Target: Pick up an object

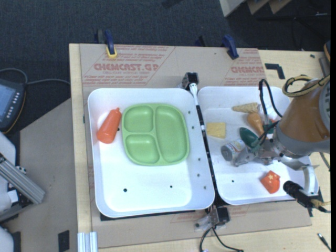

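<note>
your gripper (240, 156) is down in the right bin (231, 190), can't tell its state. the small grey can (229, 152) sits right at its tip, left of the teal piece (249, 136). looks light, stiff, slick, so grab across its round sides

The robot arm (307, 122) is big and round, with a wide orange band (304, 117) on it. Below the band comes a smooth grey ring (294, 146). A yellow cable (296, 83) loops on top of the arm, and thin black wires (265, 101) curl down its side. The gripper (242, 156) is small, grey metal and looks a bit shiny.
</note>
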